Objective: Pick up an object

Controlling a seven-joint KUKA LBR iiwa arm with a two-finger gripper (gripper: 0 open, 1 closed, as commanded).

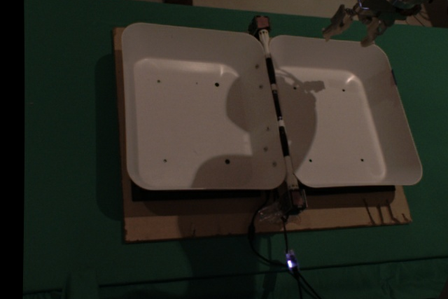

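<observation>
1. The object to be picked cannot be made out with any certainty. The only candidates are small dark dots (216,85) on the bin floors, too small to tell whether they are items or holes in the plastic.
2. Nothing sits between the fingers (334,24). They are spread apart and released, with bare background visible in the gap.
3. The gripper (346,38) hangs raised over the far rim of the right bin (402,136), near that bin's far corner. Most of that bin's floor lies on the viewer's side of the fingertips.
4. The left bin (129,115) lies well apart from the fingers, beyond the black-and-white divider rod (276,108) that runs between the two bins.
5. A broad shadow (255,112) falls across the rod and onto both bin floors, away from the fingertips toward the left bin.
6. Outward of the bins are the brown board (210,224) beneath them and the green cloth (70,150) around it.
7. As a judgement of progress, no part of the pick is done: no grasp and no contact. What is left is all of it: choosing a target, moving over it, descending, closing and lifting.
</observation>
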